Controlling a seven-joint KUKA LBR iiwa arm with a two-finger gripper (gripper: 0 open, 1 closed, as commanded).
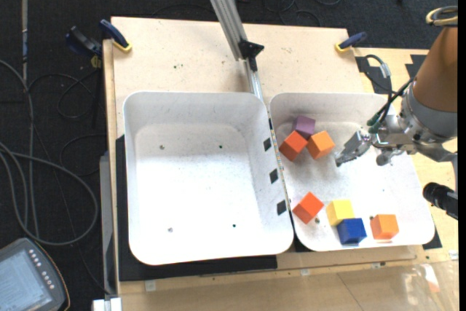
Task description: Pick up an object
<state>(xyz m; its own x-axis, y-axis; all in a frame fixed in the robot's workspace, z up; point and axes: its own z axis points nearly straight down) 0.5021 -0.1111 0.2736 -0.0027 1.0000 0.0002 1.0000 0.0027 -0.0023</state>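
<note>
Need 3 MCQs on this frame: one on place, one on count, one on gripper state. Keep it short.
1. Which bin holds the blocks?
A. the left bin
B. the right bin
C. both bins

2. How many blocks are in view?
A. five
B. nine
C. seven

3. Where is the gripper relative to the blocks?
A. beside the upper cluster, touching none
B. clamped on the blue block
C. over the left bin

Key:
1 B: all the blocks lie in the right bin, none in the left bin.
2 C: purple block, two orange blocks, another orange block, yellow block, blue block, orange block.
3 A: the gripper sits just right of the upper cluster with nothing between its fingers.
</note>
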